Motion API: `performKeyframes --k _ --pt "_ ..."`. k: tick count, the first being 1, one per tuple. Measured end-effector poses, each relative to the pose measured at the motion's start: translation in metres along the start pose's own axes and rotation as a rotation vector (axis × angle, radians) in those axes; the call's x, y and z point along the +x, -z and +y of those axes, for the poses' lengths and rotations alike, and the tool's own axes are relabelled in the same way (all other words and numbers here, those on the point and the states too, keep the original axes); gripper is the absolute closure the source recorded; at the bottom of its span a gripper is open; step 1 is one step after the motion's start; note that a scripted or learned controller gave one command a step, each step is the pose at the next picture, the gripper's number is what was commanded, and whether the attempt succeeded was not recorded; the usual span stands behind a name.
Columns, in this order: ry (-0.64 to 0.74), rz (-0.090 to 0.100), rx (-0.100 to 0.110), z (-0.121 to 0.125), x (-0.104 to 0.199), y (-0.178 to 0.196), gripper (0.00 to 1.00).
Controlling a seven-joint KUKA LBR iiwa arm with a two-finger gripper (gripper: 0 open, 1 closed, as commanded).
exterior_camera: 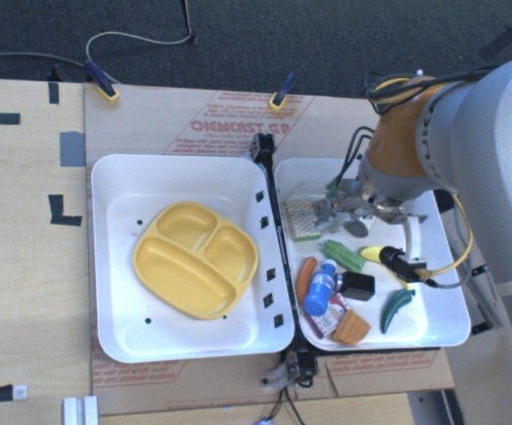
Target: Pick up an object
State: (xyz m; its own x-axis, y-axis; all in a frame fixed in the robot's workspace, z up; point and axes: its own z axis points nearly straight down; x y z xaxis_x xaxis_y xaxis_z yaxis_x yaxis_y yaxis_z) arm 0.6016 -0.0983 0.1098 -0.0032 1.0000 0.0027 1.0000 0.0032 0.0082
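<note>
While I am hovering my gripper (343,212) in the right bin (446,321) | grasp state: cannot tell | next: aiming for the green pickle (343,255).

The arm (469,140) is cut off by the right edge at 3 o'clock, so its upper links go unseen. Its wrist covers the back of the right bin (451,326) at 1 o'clock, and whether the jaws are apart or closed cannot be told. A packet (325,319) at 5 o'clock lies partly under the bottle (321,290); its print is too small to read. The desk (26,282) runs off the left edge.
</note>
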Motion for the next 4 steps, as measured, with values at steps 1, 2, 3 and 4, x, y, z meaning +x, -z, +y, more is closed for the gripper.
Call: performKeyframes --k 1,2,3,4 --pt "0.000 0.000 0.000 0.000 0.000 0.000 0.00" --pt "-0.003 -0.003 0.008 -0.052 -0.004 -0.024 0.00" --pt "-0.003 -0.006 0.004 -0.050 -0.004 -0.014 1.00" --pt "-0.002 -0.003 0.008 -0.098 0.030 0.115 1.00"
